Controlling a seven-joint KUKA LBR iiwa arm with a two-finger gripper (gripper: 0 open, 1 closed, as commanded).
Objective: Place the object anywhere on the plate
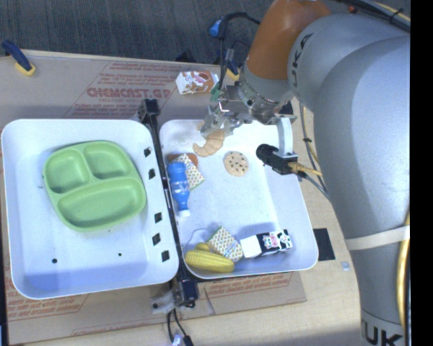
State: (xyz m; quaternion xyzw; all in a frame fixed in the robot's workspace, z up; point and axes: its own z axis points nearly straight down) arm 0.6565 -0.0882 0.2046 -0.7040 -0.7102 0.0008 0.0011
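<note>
A pale green, matte plastic plate point(94, 184) with three rounded compartments lies in the left shallow white bin point(29, 265), toward the frame's centre left. Its surface is smooth with softly curved dividers.

The grey arm point(361, 107), glossy and bulbous with an orange band, fills the upper right of the frame. Its gripper point(218, 121) reaches down over the upper left corner of the right white bin point(292, 215). Just below its tip sits a tan, curved croissant-shaped toy point(209, 146), ridged and crescent-like, touching or nearly touching the metal tip; whether the claw is wide, narrow or gripping the piece I cannot tell, since the wrist hides the gap.

Near the croissant, slightly right, lies a round flat beige cookie with dark chips point(236, 163). Along the left wall of the right bin lies a blue cylindrical bottle with a white cap point(178, 187), beside a small checkered wrapper point(193, 172). At the lower edge of that bin rest a yellow, smooth banana-like toy point(209, 262), a diamond-patterned packet point(225, 243), and a small black-and-white carton point(268, 243).

Beyond the bins, on the printed brown cardboard point(123, 89) in the upper centre, lies a small white and red packet point(195, 82).
</note>
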